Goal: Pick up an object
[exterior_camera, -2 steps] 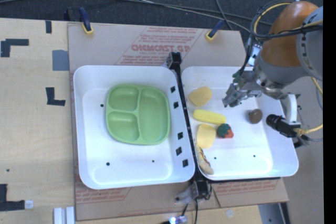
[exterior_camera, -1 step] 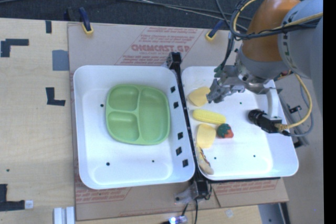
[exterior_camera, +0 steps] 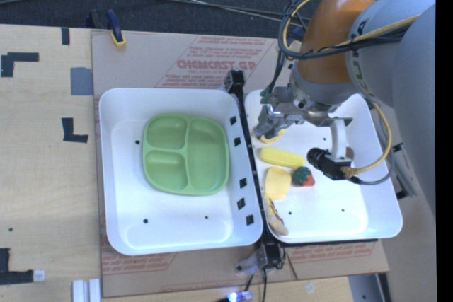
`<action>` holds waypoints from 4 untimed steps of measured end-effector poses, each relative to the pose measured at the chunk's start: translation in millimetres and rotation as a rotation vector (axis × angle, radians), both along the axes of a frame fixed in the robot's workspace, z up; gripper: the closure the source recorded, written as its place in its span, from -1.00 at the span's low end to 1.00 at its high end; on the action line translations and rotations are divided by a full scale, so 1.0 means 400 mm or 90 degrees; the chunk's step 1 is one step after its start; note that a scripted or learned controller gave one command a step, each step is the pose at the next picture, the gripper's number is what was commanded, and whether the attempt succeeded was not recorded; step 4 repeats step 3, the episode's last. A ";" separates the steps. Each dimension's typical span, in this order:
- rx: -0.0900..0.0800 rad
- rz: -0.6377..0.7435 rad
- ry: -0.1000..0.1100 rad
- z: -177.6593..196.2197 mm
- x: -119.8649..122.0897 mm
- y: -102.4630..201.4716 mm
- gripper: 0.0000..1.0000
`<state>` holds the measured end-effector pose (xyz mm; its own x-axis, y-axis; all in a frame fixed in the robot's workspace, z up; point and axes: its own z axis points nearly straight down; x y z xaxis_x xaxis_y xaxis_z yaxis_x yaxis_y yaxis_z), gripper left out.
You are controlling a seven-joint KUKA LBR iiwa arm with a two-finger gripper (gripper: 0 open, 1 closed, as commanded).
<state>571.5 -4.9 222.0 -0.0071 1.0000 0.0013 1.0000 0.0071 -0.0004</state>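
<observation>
**Arm hangs low over right bin, toys lying loose beside it**

A grey arm (exterior_camera: 396, 32) with an orange band (exterior_camera: 338, 25) reaches in from the right and hangs over the upper part of the right bin (exterior_camera: 368, 219). Yellow and black cables loop around the wrist. The two white bins sit side by side on a brown board (exterior_camera: 205, 60), which rests on a pale wooden bench (exterior_camera: 42, 173) marked with dark tape.

The left bin (exterior_camera: 120, 223) holds a green divided plate (exterior_camera: 187, 154), lying flat near its middle, three compartments facing up.

The gripper (exterior_camera: 271, 120) points down at the right bin's upper left corner, close to the dividing wall. Whether its fingers are open or closed cannot be told from here; the metal tip sits just over a small yellow piece (exterior_camera: 279, 132), and nothing can be seen clamped in it.

Just below the gripper lies a corn cob (exterior_camera: 282, 157), slanted across the bin floor. Below that rests a yellow block (exterior_camera: 277, 184), and near the bin's lower left edge a brownish toy (exterior_camera: 277, 221). A small red and green toy (exterior_camera: 304, 177) sits beside the corn's right end, near a black fitting on the arm.
</observation>
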 end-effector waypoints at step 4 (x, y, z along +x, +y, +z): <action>-0.001 -0.003 0.001 -0.022 0.044 0.250 -1.00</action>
